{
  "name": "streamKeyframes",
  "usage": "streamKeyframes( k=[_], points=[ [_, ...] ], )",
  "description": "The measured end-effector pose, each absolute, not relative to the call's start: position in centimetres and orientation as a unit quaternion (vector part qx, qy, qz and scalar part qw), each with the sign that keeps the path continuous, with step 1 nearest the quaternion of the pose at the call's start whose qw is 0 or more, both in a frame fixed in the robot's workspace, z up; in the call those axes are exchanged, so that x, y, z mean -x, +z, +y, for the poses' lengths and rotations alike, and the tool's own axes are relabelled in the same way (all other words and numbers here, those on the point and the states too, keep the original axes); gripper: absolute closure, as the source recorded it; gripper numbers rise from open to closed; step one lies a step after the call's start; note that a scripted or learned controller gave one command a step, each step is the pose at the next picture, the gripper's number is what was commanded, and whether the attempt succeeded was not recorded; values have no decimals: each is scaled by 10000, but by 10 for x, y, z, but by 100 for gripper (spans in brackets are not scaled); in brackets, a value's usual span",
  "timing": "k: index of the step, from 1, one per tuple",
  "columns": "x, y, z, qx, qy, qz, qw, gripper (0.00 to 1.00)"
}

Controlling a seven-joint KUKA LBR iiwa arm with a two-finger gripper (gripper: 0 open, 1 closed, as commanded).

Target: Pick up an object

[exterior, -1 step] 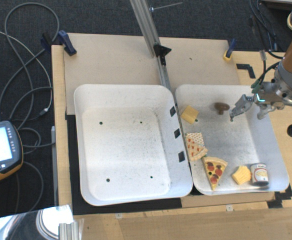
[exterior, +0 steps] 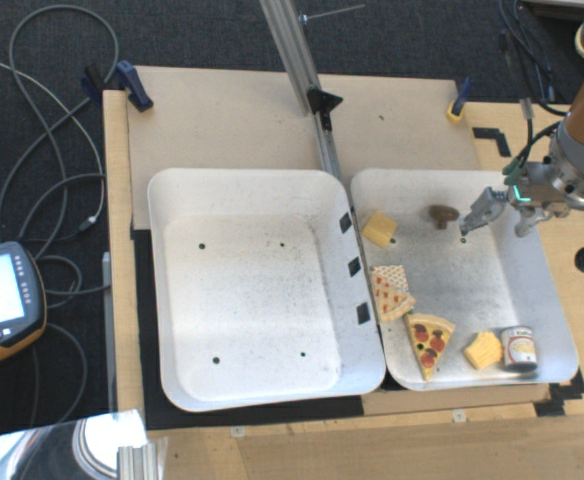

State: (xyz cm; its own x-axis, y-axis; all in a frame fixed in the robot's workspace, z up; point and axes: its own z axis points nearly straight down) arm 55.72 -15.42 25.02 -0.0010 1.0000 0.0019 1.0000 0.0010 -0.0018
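We see two shallow white bins sitting side by side on the pale wooden surface (exterior: 222, 118). The left bin (exterior: 172, 208) has a speckled, matte floor with a few small dark dots and rounded corners. The right bin (exterior: 557, 318) has the same speckled white finish and holds all the small items.

Near its upper left lies a yellow cheese-like block (exterior: 379, 230), chunky and angular. Just right of that, near the top, sits a small brown rounded piece (exterior: 443, 213), mushroom-like in shape. Along the left wall, lower down, we see a waffle-patterned piece (exterior: 391, 290) with a red and cream grid, and just below it, close enough that we cannot tell whether they touch, a pizza slice (exterior: 429, 342), triangular, with red dots on a yellow top. In the lower right corner a second yellow wedge (exterior: 483, 349) lies just beside a small can (exterior: 519, 348) with a red label and a shiny metallic rim.

The claw (exterior: 494, 217) hangs over the upper right part of the right bin, near the brown piece but apart from it. Its two grey fingers (exterior: 480, 214) stand spread apart with nothing between them. Above it we see the grey arm (exterior: 577, 163).

A slanted metal pole (exterior: 290, 43) crosses the surface above the bins.
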Motion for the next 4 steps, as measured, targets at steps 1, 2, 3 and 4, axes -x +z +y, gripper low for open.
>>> streamKeyframes(
  k=[1,2,3,4],
  points=[
    [-562,198,-145,7068,16,-7074,37,0],
    [-567,154,-146,7071,15,-7071,32,0],
    [-575,106,-145,7067,16,-7075,36,0],
    [-577,121,-145,7069,-8,-7073,7,100]
  ],
)
